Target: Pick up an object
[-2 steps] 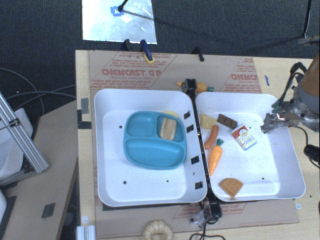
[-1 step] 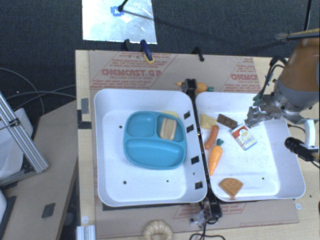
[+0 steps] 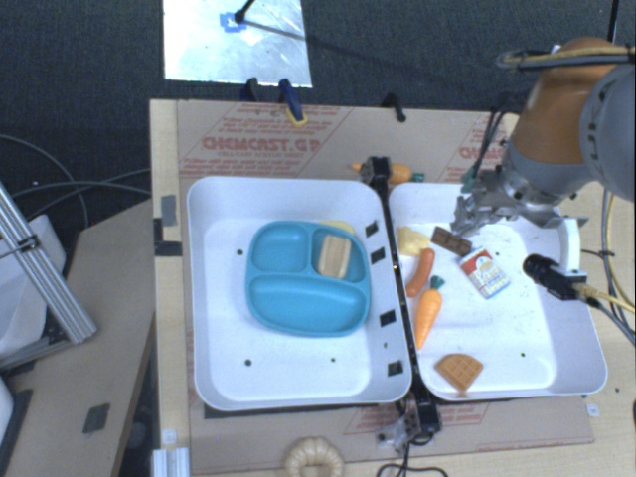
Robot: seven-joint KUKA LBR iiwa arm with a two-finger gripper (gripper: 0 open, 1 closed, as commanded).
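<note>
Foil sheet (image 3: 237, 25), blue clip (image 3: 292, 101) — aluminium rail (image 3: 40, 278), braided ring (image 3: 315, 457)

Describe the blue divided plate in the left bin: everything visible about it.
The blue divided plate looks like smooth light-blue plastic, rounded, with three compartments: one large along the near side and two smaller behind. It lies flat and upright near the middle of the left bin. A tan bread-like slice sits in its right rear compartment; the other two compartments hold nothing visible. The claw is over the right bin, away from it.

The arm (image 3: 581, 117) runs off the right edge; claw (image 3: 467, 217) fingers blurred.
</note>
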